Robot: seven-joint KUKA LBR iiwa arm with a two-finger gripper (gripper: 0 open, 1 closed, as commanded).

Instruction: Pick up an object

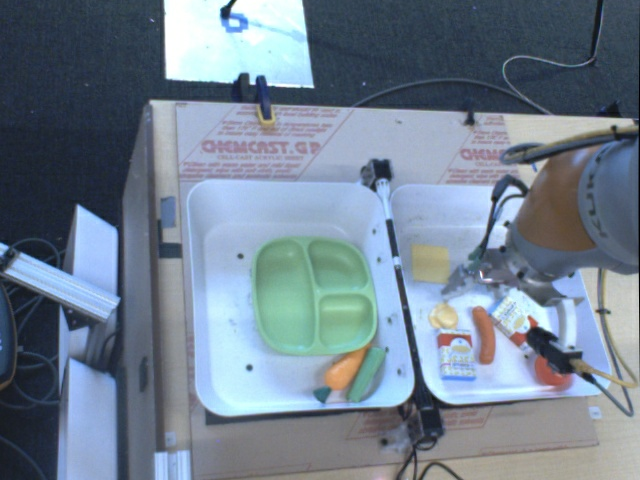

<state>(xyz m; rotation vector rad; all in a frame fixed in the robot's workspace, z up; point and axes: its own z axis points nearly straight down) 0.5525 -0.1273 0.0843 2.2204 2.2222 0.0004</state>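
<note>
My gripper (472, 275) hangs low over the middle of the right bin (455, 208), just right of a flat yellow cheese slice (431, 263). Below it lie a small yellow piece (444, 316), a red sausage (484, 334) and a red and white carton (456, 354). A white packet (513, 313) sits under the wrist, and a red thing (551, 370) lies near the bin's front right corner, partly hidden. Nothing shows between the gripper's tips.
The left bin (215, 268) holds a green divided plate (314, 294), with an orange carrot (344, 368) and a green vegetable (368, 372) at its front edge. A black and white bar (391, 243) lies along the wall between the bins.
</note>
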